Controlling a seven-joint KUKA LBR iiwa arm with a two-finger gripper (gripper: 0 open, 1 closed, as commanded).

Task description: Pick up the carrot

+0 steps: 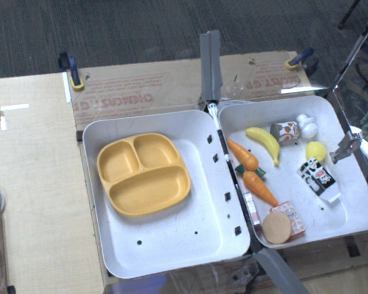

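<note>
We see two carrots in the right bin (352, 219), by its left wall: carrot one (241, 154) above, carrot two (259, 188) below, nearly end to end. Banana (264, 141) sits just right of the upper one. Yellow divided plate (144, 173) in the left bin (177, 250). Gripper state: we can't tell.

yellow divided plate (144, 172), banana (264, 142), lemon (315, 151), milk carton (319, 178)

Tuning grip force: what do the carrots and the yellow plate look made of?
Both carrots look like moulded plastic toys: even orange, smooth skin, stiff green tops. The divided yellow plate seems matte hard plastic, with its uniform colour and soft rounded rims.
</note>
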